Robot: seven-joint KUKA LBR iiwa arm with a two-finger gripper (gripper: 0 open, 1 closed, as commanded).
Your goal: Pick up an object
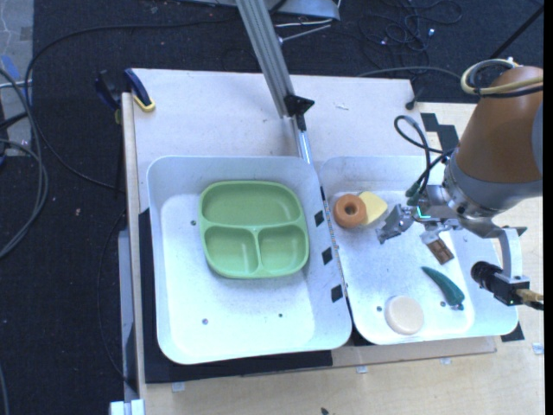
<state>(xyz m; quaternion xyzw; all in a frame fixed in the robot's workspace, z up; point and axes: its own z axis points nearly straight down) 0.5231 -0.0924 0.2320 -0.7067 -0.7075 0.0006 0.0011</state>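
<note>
round cream disc (403, 314), rt bin (363, 275)

The green divided plate (255, 229) looks like smooth matt plastic, the two white bins (173, 318) likewise (faintly speckled). The bench (225, 115) reads as pale wood; the slanted pole (263, 41) as brushed metal.

Shallow white bins: two, side by side on the pale worktop (216, 111).
- Left bin (173, 318): one pale green plastic three-compartment plate (255, 229).
- Right bin (363, 318): one orange-brown doughnut-shaped ring (350, 211); one yellow block (373, 206) touching the ring; one small brown piece (441, 251); one teal curved item (445, 286); one cream round disc (403, 314).
</note>
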